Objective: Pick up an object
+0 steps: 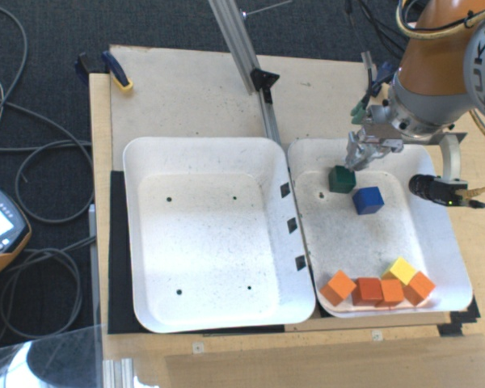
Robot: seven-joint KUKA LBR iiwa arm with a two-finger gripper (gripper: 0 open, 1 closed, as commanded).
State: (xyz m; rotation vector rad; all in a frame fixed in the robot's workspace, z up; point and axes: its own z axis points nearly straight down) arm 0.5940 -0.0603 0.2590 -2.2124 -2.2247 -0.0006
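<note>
A small dark green cube [341, 179] sits on the floor of the right-hand shallow white plastic bin [436, 241], near its far edge. My two-finger gripper [358, 158] hangs just above and slightly to the right of that cube, fingertips pointing down toward it and close to its top edge. I cannot tell how wide I am open, and nothing is visibly held. The cube has no long axis, so I judge the approach needs only a short drop down and to the left. A small blue cube [369, 200] lies just beside the green one, toward the near side. A cluster of orange, red and yellow blocks [378, 286] rests along the bin's near wall, well apart.
</note>
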